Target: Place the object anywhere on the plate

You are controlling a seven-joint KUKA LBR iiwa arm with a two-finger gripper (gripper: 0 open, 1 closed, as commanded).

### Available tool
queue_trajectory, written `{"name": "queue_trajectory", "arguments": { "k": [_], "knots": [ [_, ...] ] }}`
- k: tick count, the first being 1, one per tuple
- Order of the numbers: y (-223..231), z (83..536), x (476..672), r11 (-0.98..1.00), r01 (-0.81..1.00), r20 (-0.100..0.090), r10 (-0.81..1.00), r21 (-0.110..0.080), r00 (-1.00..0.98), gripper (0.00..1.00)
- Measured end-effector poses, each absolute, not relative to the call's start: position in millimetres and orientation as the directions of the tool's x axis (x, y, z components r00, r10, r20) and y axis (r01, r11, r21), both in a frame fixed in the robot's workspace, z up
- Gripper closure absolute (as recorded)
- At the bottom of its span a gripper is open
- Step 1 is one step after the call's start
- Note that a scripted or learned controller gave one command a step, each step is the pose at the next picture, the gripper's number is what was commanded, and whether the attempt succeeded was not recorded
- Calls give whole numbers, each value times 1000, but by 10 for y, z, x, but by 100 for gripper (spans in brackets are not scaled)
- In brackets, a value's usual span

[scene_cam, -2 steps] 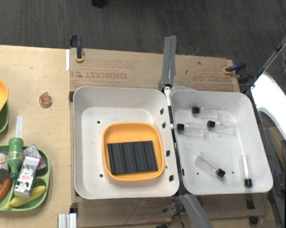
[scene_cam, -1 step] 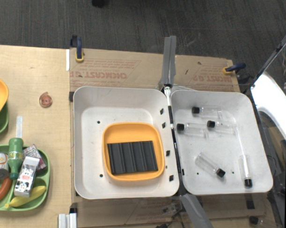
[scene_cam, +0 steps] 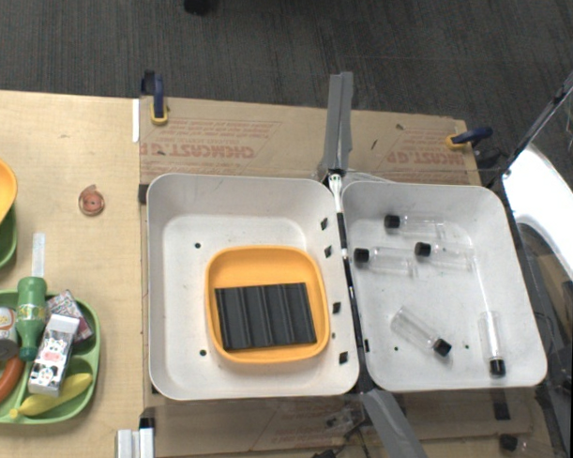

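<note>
In the right bin (scene_cam: 515, 278): five clear tubes with black caps lie loose and flat, apart from one another; the task's thing is most likely one of these.
Upper tubes: one at the bin's 12 o'clock (scene_cam: 406, 221), one just below it toward 3 o'clock (scene_cam: 443, 248), and one by the 9 o'clock wall (scene_cam: 384, 262); all three lie roughly along the 9-to-3 line.
Lower tube (scene_cam: 417, 329): its long axis runs from 10 to 4 o'clock, cap at the 4 o'clock end.
Edge tube (scene_cam: 490, 336): near the 3 o'clock wall, with its axis close to 12-to-6 and the cap at 6.
Plate (scene_cam: 267, 257): orange, in the middle of the left bin (scene_cam: 158, 294), at 9 o'clock from every tube.
On the plate: a dark ridged slab (scene_cam: 265, 316) covers most of the centre, leaving the rim bare.
Pincer: I cannot tell how wide it stands.
Key relation: the arm comes in from 3 o'clock, so the edge tube looks nearest to it, and any carry must cross the shared wall toward 9 o'clock.
Progress: judged not yet begun.
</note>
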State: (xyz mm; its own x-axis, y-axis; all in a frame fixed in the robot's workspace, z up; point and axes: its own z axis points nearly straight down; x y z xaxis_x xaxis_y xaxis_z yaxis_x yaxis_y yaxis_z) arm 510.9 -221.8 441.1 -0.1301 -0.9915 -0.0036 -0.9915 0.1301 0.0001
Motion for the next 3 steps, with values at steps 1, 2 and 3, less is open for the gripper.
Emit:
{"name": "queue_trajectory", "arguments": {
  "k": [1, 2, 3],
  "knots": [
    [-2209, 4405, 5750, -27, -1000, -4, -1000, -2, 27, 100],
    [-2098, 4371, 4788, -231, -973, -4, -973, 0, 231, 100],
    [-2131, 4403, 5114, -447, -895, -4, -895, -3, 447, 100]
  ]
}}
